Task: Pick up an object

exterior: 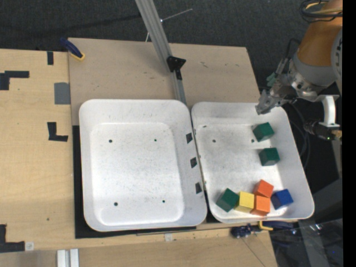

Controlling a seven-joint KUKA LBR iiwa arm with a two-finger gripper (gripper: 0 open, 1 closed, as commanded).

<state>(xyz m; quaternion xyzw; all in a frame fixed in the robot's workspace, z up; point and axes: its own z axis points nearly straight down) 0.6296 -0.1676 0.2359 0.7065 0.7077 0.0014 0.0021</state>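
Counter (139,71) carries two shallow white bins side by side. Left bin (133,107) is the bigger-looking one from this slant. Right bin (222,113) holds all the candidates.

Arm (320,43) reaches in from the right, orange band above the wrist, and hangs over the right bin's far right corner. Claw (266,103) sits at the bin rim, just up from the nearest block. Nothing shows between its tips; open or clenched, cannot tell at this resolution.

Objects are small coloured cubes, all in the right bin:
- upper green block (263,131), alone, closest to the claw
- second green block (269,156), just below it, also free-standing
- near-edge cluster: dark green block (227,199), yellow block (246,200), orange blocks (262,196), blue block (282,198), packed touching or nearly so

Handling, as a judgement: the cubes look rigid, light and not fragile, likely wood or plastic. Flat parallel faces suit a two-finger pinch. Smooth faces could slip if caught on a corner, so square up to opposite sides and grip mid-height.

Best target: upper green block. It has clear space on all sides and its sides sit slightly rotated to the bin walls, so wrist yaw needs matching. The cluster is a poor choice, with no finger room between neighbours.
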